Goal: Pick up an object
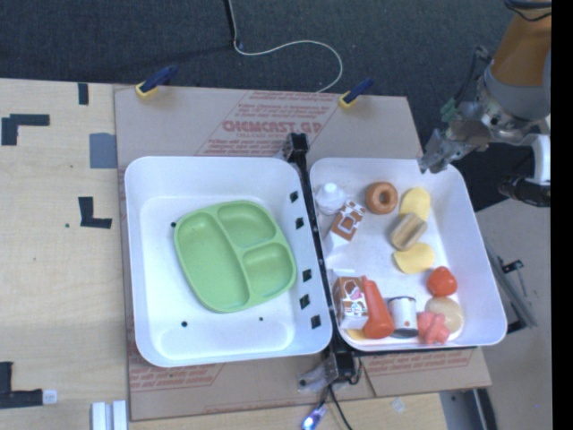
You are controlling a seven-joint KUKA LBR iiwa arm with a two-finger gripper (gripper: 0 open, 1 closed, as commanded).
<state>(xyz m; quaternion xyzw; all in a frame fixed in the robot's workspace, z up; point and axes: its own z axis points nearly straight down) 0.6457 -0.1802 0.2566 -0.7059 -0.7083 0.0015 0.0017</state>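
The things I could pick up are toy foods, all lying in the right bin (479, 267). There is a brown donut (382, 197) with a hole in the middle, near the far side. Just beside it are a pale yellow piece (415, 202) and a tan roll (407, 231) that touches another yellow piece (414, 259) below it. A round red tomato (441, 281) sits closer to the near right corner. Along the near edge a lot of things are packed together: a small brown and white box (353, 299), an orange-red carrot shape (376, 315), a little can (404, 312) and a pink piece (433, 328). By the wall between the bins are a small white bottle (329, 196) and another little box (347, 221). My gripper (432, 159) is up over the far right corner of that bin, right at its rim, and it holds nothing; I cannot tell how it is set from here. The middle of the right bin has some bare white floor, so there is room there. The left bin (148, 240) has a green plate (235, 254) with three parts in it and lots of white floor around it. Both bins sit on brown cardboard (260, 124) held by two clips, and a thin white cable (286, 47) curls on the dark floor behind
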